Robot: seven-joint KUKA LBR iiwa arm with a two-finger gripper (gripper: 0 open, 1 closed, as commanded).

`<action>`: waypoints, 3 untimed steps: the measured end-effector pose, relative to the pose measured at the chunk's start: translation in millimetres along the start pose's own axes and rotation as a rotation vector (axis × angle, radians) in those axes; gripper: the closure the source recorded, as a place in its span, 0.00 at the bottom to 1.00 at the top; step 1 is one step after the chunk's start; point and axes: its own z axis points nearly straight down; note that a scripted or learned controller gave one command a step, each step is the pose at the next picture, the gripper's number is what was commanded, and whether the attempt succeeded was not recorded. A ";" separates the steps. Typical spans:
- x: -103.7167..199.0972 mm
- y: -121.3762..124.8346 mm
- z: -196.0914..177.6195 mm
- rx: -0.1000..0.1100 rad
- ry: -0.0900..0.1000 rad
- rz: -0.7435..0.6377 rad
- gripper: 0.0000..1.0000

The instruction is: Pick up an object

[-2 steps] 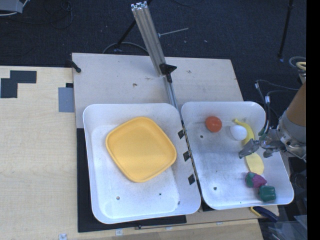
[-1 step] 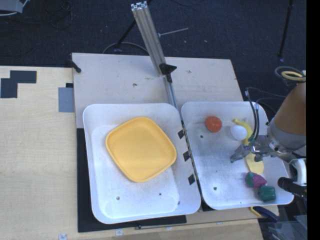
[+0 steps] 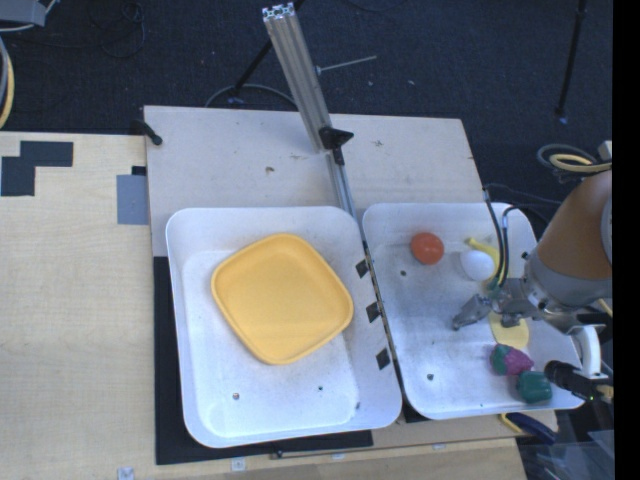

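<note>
My gripper hangs low over the right bin, near its right side. A white egg-shaped object lies just behind it, with a yellow piece next to that. An orange-red ball rests further left in the same bin. In front of the gripper and to its right lie a flat pale yellow item, a magenta object and a green object. Nothing is visibly held.
The left bin bears a large yellow square plate. A ridge with black clips separates the bins. An aluminium post rises behind them. The arm's orange band stands over the right bin's right rim.
</note>
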 end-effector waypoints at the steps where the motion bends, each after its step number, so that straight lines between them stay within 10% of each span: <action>1: -0.5 0.0 -10.7 -0.001 0.000 0.001 1.00; 3: -6.9 1.7 -131.5 -0.003 0.000 0.002 1.00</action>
